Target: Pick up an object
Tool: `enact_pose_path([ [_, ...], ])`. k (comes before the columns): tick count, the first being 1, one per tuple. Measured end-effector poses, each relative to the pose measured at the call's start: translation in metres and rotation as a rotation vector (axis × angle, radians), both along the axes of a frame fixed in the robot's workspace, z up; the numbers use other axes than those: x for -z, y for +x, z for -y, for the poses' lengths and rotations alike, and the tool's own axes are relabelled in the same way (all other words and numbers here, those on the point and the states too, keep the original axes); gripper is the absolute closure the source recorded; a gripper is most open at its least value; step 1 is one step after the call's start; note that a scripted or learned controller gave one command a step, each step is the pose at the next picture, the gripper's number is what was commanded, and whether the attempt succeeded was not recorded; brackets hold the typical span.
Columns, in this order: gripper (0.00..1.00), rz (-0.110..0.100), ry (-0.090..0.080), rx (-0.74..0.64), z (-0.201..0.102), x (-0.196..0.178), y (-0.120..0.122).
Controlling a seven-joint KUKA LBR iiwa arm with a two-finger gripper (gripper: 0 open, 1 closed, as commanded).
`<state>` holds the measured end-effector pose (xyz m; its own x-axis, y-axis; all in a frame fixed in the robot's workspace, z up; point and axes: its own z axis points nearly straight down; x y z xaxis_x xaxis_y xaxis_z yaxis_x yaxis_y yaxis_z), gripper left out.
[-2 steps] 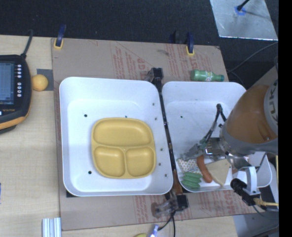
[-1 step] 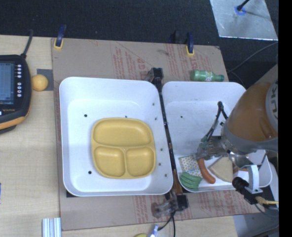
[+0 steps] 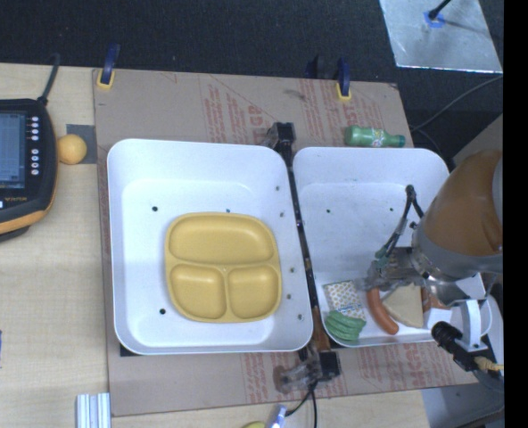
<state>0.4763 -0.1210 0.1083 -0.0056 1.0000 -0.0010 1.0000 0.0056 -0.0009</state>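
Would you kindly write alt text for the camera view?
The arm's gripper hangs low in the right bin, over a hot dog and a green toy. The left bin holds a yellow divided tray.

Bins (image 3: 130,239) white. Divided tray (image 3: 221,267) pale yellow. Sausage (image 3: 382,311) orange-red; pea pod (image 3: 343,325) green; bottle (image 3: 375,136) green. Ball (image 3: 71,148) yellow-orange. Arm band (image 3: 465,208) orange. Cardboard (image 3: 202,105) brown, faint red print.

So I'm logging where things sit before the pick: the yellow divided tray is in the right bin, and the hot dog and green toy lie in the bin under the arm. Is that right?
Not quite. The camera view shows the yellow divided tray in the left bin, not the right one. The rest holds: the hot dog and green toy lie in the right bin, under the arm.
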Motion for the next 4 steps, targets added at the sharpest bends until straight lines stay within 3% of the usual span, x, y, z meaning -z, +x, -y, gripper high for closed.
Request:
enact_pose_path([
  [1, 1.00, -0.001, 0.002, 0.001, -0.087, -0.084, 0.041],
  [2, 0.00, -0.002, 0.002, 0.002, -0.086, -0.083, 0.041],
  [3, 0.00, -0.001, 0.001, 0.003, -0.013, -0.083, 0.161],
  [4, 0.00, -0.003, 0.002, 0.002, -0.024, -0.111, 0.145],
])
